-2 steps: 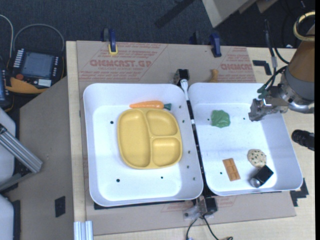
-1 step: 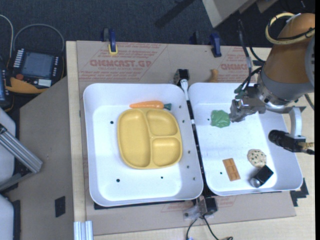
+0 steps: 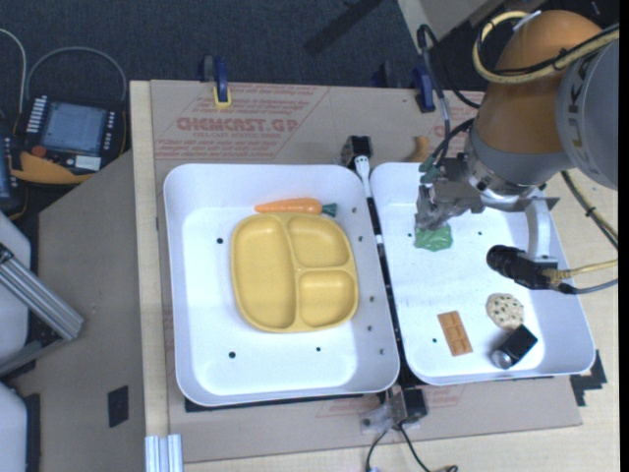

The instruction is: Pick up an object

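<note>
1. Near the right bin's far-left corner, I hang my gripper over the green object to take it.
2. Fingers touch its top; whether they clamp it, I cannot tell.
3. Cookie lies apart, near the right edge.

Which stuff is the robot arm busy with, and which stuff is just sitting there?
Busy with:
gripper, low over the right bin
green object right under it

Just sitting there:
cookie
brown cracker
small black object
yellow divided plate
carrot
left bin
</note>
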Available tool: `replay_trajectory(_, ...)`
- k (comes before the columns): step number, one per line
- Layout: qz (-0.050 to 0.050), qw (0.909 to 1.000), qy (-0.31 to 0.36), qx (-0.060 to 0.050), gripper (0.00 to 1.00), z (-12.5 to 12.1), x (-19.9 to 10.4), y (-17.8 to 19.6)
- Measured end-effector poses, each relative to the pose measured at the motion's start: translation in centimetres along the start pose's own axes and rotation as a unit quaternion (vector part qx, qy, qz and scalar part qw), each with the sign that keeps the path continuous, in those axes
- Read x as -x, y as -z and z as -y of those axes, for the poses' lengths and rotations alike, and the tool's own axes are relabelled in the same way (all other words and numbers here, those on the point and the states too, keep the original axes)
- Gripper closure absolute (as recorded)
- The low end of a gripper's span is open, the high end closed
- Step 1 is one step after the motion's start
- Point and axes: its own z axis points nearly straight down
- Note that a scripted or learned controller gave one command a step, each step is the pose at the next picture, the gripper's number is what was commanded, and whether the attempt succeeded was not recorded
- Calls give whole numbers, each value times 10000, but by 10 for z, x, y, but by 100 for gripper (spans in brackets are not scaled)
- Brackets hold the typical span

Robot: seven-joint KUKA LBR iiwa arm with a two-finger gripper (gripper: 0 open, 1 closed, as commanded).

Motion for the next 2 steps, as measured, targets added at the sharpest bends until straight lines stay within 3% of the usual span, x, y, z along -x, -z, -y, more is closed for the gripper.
replay_trajectory(1, -2, 10000, 0, 3, 100, -8, -54, 6)
replay_trajectory(2, 2, 10000, -10, -28, 100, -11, -108, -12)
